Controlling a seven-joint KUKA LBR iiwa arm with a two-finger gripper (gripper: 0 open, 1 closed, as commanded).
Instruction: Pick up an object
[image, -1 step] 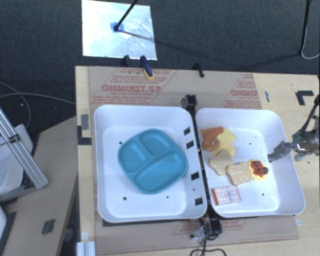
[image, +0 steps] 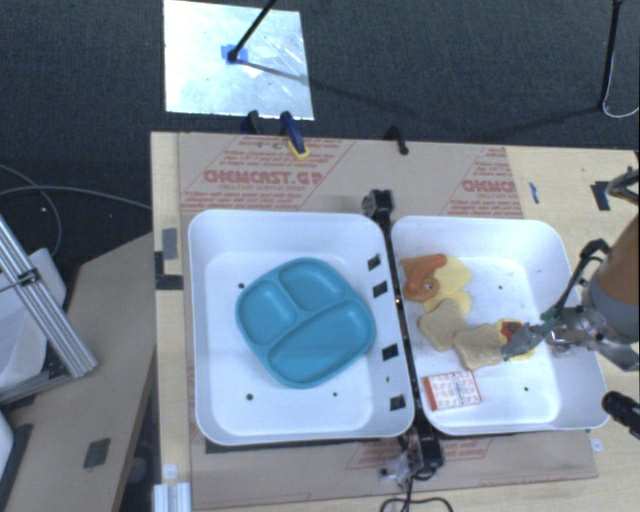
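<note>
Low in the right bin (image: 540, 240), the tool (image: 527, 340) touches a tan piece (image: 480, 346); its state I cannot tell

From my remote station I see two shallow white bins side by side. The left bin (image: 215, 330) holds a teal plastic divided plate (image: 305, 320) at its centre. The right bin (image: 560, 400) holds an orange toy piece (image: 422, 275) at 10 o'clock, touching a pale yellow flat piece (image: 455, 280). Two tan bread-like pieces (image: 462, 335) lie near centre. A small red-and-white printed card (image: 452, 390) sits at 7 o'clock. The grey arm's gripper (image: 527, 338) is at 3 o'clock, just beside the tan pieces.
</note>
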